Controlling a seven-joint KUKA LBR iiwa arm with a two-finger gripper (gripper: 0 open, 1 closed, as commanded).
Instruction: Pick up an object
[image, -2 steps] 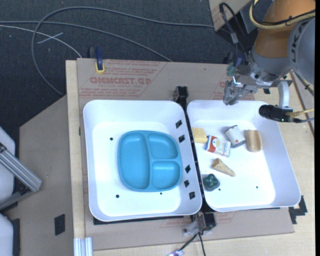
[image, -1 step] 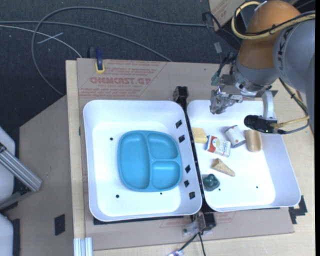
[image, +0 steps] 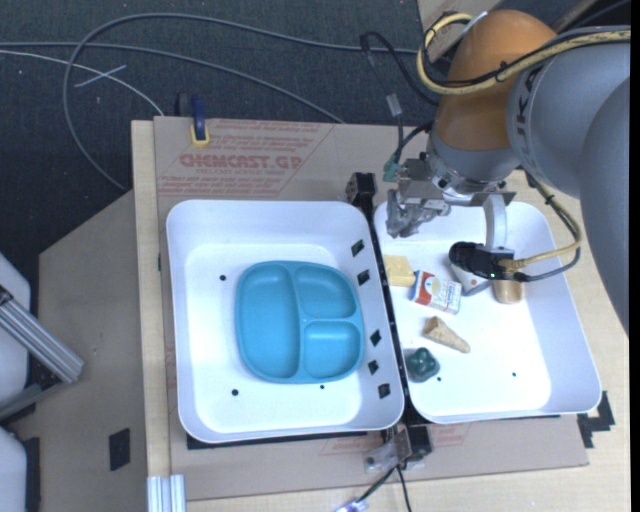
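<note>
My gripper (image: 405, 222) hangs over the far left part of the right bin (image: 540, 385), its fingers pointing down with nothing seen between them. Just in front of it lies a pale yellow block (image: 399, 270). A small red and white carton (image: 435, 292) lies to the right of that block. Nearer the front sit a tan wedge (image: 445, 335) and a dark green lump (image: 421, 365). A brass-coloured cylinder (image: 507, 290) stands to the right of the carton.
The left bin (image: 190, 300) holds a blue divided plate (image: 298, 321). A row of black clips (image: 368, 300) runs along the wall between the two bins. Cardboard (image: 240, 150) lies under the bins at the back.
</note>
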